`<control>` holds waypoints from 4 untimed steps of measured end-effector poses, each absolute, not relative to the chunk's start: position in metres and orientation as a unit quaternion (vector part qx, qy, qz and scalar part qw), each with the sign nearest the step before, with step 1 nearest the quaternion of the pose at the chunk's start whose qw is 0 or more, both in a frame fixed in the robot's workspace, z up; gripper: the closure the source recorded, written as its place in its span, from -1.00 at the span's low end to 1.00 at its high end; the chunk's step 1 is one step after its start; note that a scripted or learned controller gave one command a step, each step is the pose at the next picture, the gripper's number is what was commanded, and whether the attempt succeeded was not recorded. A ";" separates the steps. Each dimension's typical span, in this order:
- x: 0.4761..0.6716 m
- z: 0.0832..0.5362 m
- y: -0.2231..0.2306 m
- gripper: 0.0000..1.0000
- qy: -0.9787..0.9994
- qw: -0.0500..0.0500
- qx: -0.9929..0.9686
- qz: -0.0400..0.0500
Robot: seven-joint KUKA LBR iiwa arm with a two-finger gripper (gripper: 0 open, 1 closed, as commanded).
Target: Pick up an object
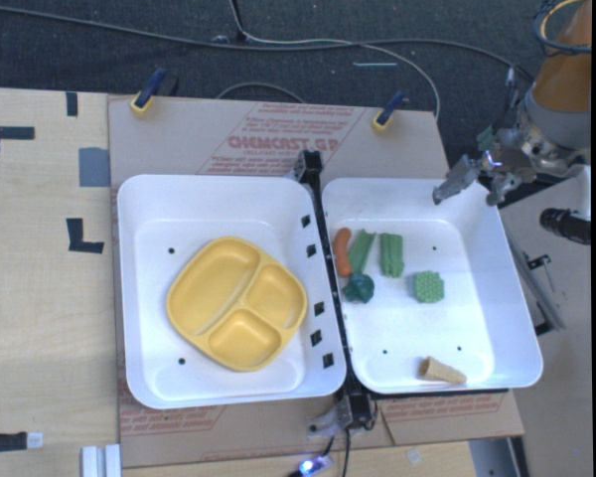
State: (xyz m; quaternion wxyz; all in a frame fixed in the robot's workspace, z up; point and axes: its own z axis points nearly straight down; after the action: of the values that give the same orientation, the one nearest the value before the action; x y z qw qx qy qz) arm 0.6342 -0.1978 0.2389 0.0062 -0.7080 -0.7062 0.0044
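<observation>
- The arm (564,87) is cut off by the view's top and right edges, so little beyond its orange band and wrist shows.
- The gripper (469,185) sits over the right bin's (497,361) far right corner; its tip is small and dark, too blurred to read closely.
- The teal piece (358,288) beside the orange carrot-like piece (343,251) is too small to identify (possibly a toy vegetable).
- The tan piece (443,371) near the right bin's front wall is likewise too small to name.
- Red lettering on the cardboard sheet (278,142) is partly hidden by the left bin (139,266) and right bin.
- A black cable (278,40) leaves at the top edge.
</observation>
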 end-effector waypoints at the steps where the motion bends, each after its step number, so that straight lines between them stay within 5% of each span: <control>1: 0.637 0.248 -0.197 -1.00 -0.708 0.000 -0.707 0.001; 4: 0.637 0.089 -0.198 -1.00 -0.707 -0.001 -0.707 0.000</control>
State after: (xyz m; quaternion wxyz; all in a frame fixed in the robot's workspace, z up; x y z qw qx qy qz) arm 0.6368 -0.1979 0.0886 -0.0006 -0.7069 -0.7073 0.0001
